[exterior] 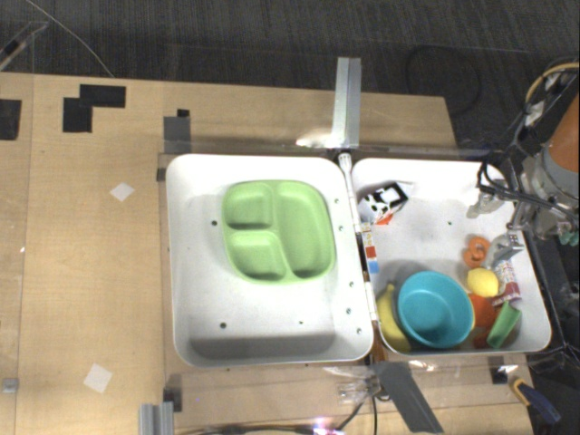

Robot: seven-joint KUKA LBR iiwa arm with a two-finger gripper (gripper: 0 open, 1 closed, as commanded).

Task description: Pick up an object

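Two white bins sit side by side on the wooden bench (82,270). At the near end of the right bin (426,198) things are packed close together. A blue bowl (437,309) stands there, open side up. A yellow banana (390,320) curves along the bowl's left side, touching it. On the bowl's right side lie an orange-red thing (483,314) and a green thing (505,324), right by the bin's wall. Just behind them sits a yellow ball (483,283), and behind that a small orange thing (476,249). Farther back, near the wall between the bins, lies a small black and white toy (382,201).

The left bin (195,324) holds a green plate (275,229) with three sections. It lies flat near the middle.

The gripper (507,243) hangs over the right bin's right side, just beside the small orange thing. I cannot tell how its tips stand or whether anything is caught between them.
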